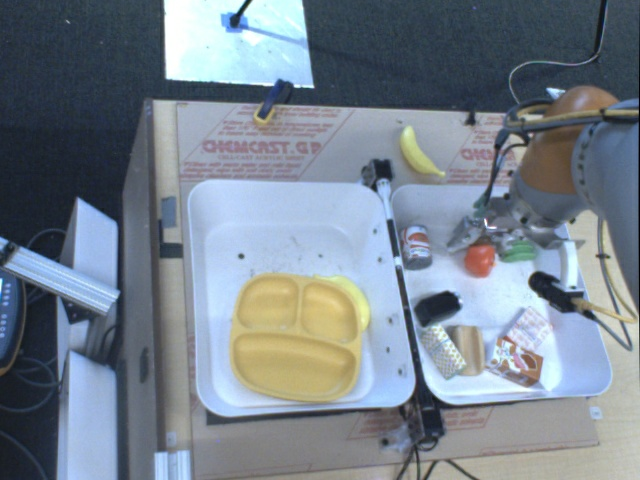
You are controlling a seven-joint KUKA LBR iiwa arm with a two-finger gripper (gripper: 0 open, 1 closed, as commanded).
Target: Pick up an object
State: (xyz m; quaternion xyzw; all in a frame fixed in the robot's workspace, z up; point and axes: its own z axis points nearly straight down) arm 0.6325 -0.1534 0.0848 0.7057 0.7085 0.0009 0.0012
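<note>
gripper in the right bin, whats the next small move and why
Probably a short drop straight down, then a close. The gripper hangs just above the red object in the right bin, slightly up and to one side of it, with nothing visibly held. The can stands apart, so the approach looks free.

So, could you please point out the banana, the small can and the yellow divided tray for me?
banana (421, 155), camera view, middle of the curved fruit
small can (416, 247), camera view, the side of its label
yellow divided tray (294, 354), camera view, floor of its large front compartment
</note>
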